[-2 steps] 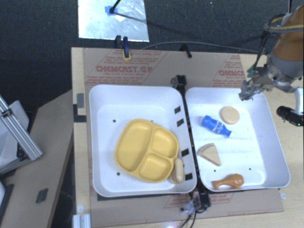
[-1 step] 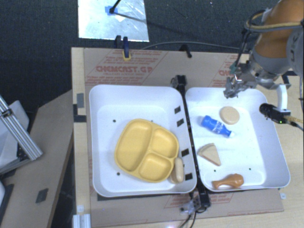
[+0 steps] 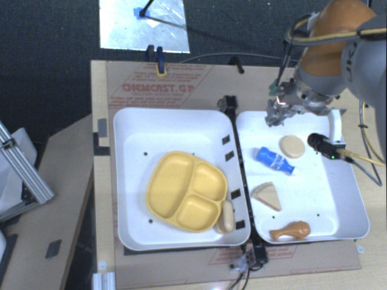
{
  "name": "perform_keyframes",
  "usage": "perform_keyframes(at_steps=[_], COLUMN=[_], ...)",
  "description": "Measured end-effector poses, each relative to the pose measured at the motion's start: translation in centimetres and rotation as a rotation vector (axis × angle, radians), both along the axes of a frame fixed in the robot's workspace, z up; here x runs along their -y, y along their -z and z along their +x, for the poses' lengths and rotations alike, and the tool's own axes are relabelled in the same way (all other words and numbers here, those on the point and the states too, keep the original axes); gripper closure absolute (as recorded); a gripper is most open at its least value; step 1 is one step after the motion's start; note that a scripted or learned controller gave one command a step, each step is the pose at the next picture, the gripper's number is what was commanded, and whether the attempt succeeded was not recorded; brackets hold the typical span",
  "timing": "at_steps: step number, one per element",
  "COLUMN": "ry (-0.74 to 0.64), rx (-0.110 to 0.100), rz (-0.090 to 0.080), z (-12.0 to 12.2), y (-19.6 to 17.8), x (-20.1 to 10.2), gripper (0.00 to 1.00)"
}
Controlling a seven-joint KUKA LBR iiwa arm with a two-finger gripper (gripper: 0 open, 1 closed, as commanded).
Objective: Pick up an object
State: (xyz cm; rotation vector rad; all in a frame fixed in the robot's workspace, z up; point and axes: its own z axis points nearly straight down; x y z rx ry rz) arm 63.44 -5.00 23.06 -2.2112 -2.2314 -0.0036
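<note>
1. Nearest the camera, a brown drumstick-shaped piece (image 3: 290,230) lies by the right bin's (image 3: 351,192) front rim.
2. Behind it sit a tan wedge (image 3: 266,196), a blue bottle (image 3: 274,160) lying flat, and a round beige disc (image 3: 292,146).
3. Left bin (image 3: 130,162) holds a yellow divided tray (image 3: 186,190) with a pale oblong piece (image 3: 227,215) touching its corner.
4. End effector (image 3: 277,116) hangs over the right bin's rear left corner, gripping nothing; whether its jaws stand apart cannot be told.

Dark carpet-like floor (image 3: 48,53) fills the upper frame, with a shiny silver sheet (image 3: 144,17) lying on it top center-left. Tan bench board (image 3: 175,83) with red printed lettering sits mid-frame, blue-and-yellow clamp (image 3: 158,59) on its upper edge. Aluminium extrusion rail (image 3: 21,165) runs diagonally at left edge over a lower tan panel (image 3: 66,204).
</note>
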Motion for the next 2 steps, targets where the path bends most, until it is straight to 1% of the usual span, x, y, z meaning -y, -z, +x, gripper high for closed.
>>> perform_keyframes(at_steps=[1,2], ry=[-0.001,0.0], rx=[0.003,0.001], rz=[0.0,0.0], z=[1.4,1.1], y=[-0.6,-0.3], x=[-6.1,-11.1], gripper=[1.0,1.0])
